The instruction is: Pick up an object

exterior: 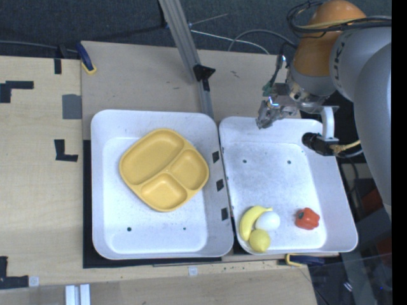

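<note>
A yellow divided plate (164, 169) lies in the left bin (108, 234). In the right bin (286, 170), near its front edge, a yellow banana (252, 217) curls around a white egg-shaped thing (268, 221), with a yellow lemon (259, 239) just below them. A small red pepper (307, 218) sits to their right. My gripper (268, 117) hangs above the far edge of the right bin, well away from all of these things. Nothing shows between its fingers.
A grey metal pole (184, 40) slants down from the top to the gap between the bins. Black tape marks (62, 149) lie on the wooden bench at the left. The arm's bulk fills the upper right.
</note>
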Tool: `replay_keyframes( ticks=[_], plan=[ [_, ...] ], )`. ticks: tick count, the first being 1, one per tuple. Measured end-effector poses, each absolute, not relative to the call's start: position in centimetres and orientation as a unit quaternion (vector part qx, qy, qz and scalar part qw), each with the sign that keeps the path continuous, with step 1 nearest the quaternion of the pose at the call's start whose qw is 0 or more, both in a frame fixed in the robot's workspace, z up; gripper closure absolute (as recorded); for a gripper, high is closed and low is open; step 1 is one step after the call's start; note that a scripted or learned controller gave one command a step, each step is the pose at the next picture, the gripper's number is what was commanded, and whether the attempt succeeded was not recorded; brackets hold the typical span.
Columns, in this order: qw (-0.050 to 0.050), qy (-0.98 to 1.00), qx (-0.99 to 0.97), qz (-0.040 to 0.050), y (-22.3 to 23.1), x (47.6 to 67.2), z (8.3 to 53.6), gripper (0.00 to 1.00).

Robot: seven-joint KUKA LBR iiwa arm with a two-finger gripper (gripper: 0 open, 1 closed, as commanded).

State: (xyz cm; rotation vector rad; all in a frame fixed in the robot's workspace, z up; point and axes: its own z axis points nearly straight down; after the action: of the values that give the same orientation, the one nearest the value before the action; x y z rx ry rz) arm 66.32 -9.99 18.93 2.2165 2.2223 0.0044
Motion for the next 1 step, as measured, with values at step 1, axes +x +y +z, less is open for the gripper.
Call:
replay_keyframes(
  ticks=[1],
  plan=[
    [0.002, 0.708, 0.706, 0.0015, -9.66, 66.28, 23.26, 1.0]
  ],
)
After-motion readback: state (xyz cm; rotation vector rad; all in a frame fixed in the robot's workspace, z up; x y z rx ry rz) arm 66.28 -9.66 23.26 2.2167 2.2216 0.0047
